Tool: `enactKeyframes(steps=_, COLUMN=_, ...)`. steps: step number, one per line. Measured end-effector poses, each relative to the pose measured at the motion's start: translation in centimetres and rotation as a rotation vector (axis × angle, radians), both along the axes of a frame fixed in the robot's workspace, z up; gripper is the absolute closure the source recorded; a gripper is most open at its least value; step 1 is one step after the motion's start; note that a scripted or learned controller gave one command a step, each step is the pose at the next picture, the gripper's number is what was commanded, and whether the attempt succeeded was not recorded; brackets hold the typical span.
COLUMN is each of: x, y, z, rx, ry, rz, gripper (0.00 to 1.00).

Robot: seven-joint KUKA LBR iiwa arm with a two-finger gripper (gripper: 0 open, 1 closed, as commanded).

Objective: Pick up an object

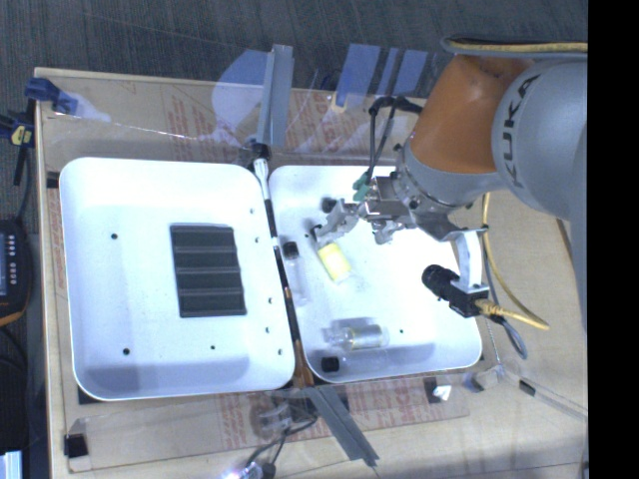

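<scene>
**Ana:** Claw (pixel 334 223) first — it hangs low in the right bin (pixel 454 352), toward that bin's ten o'clock, with its tips pointing left. I can't tell how wide it stands, and nothing shows between its tips.

**Ben:** So nothing lifted yet?

**Ana:** By my reading, no; the pick is not yet made. Going left to right: the left bin (pixel 90 267) carries a dark ribbed block (pixel 208 269) near its centre, well apart from the arm. Next, a small black piece (pixel 291 250) sits at the right bin's nine o'clock edge.

**Ben:** And the likely target?

**Ana:** A small yellow object (pixel 333 260), just beside the claw at its five o'clock — near, though whether they touch I can't say. A clear object (pixel 355 334) lies toward the bin's six o'clock. Closing and lifting are left.
</scene>
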State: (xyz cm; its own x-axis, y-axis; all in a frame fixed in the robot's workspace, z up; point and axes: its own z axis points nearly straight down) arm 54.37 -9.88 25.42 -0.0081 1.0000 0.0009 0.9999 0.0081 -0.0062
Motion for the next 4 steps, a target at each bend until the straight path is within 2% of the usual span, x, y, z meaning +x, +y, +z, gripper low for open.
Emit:
enactKeyframes(steps=1, x=4.9, y=-3.9, z=-6.5, rx=0.000, ry=-0.001, rz=0.106, gripper=0.00)
enactKeyframes(steps=2, x=10.1, y=-5.3, z=-16.3, rx=0.001, ry=0.001, rz=0.150, gripper=0.00)
enactKeyframes(steps=3, x=7.6, y=-2.1, z=-16.2, rx=-0.004, ry=-0.005, rz=0.188, gripper=0.00)
enactKeyframes(steps=4, x=2.3, y=-2.3, z=-16.2, rx=-0.004, ry=-0.004, rz=0.212, gripper=0.00)
